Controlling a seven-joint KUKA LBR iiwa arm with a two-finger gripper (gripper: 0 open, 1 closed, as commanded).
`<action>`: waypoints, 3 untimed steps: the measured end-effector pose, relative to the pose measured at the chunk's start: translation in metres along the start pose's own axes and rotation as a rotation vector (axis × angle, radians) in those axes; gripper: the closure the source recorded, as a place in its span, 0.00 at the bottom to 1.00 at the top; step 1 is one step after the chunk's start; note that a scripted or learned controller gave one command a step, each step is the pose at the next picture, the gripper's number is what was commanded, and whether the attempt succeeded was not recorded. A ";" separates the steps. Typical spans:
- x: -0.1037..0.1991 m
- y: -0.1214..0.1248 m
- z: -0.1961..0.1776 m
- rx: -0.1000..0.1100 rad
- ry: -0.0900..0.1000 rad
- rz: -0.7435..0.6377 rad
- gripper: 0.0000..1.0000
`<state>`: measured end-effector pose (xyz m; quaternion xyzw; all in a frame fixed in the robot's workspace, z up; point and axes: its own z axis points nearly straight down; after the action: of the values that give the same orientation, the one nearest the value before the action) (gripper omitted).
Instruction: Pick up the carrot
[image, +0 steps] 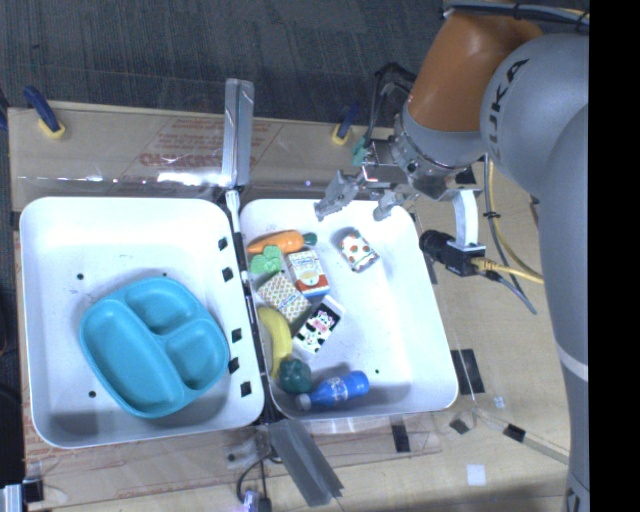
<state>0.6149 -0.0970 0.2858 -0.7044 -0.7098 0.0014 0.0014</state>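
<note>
Hovering over right bin, fingers spread, nothing grasped

Gripper (360, 206) sits above the far edge of the right bin (425, 330), released. Carrot (276, 242) lies at the bin's far left corner, touching a green item (266, 263), well left of the gripper

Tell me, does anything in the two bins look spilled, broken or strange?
Nothing stands out. The carrot, banana and blue bottle lie crowded but intact along the right bin's left side; the blue tray sits flat in the left bin.

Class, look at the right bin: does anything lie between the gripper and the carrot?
Nothing visible does. The gripper hangs over the right bin's far edge, with bare white floor between it and the carrot; a green toy touches the carrot's near side.
</note>
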 end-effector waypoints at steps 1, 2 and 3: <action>0.068 0.003 0.095 0.000 -0.001 -0.149 0.00; -0.004 0.042 0.154 -0.003 -0.001 -0.276 0.00; 0.002 0.046 0.187 -0.011 -0.004 -0.473 0.00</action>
<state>0.6600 -0.0948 0.0986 -0.5187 -0.8550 -0.0015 -0.0035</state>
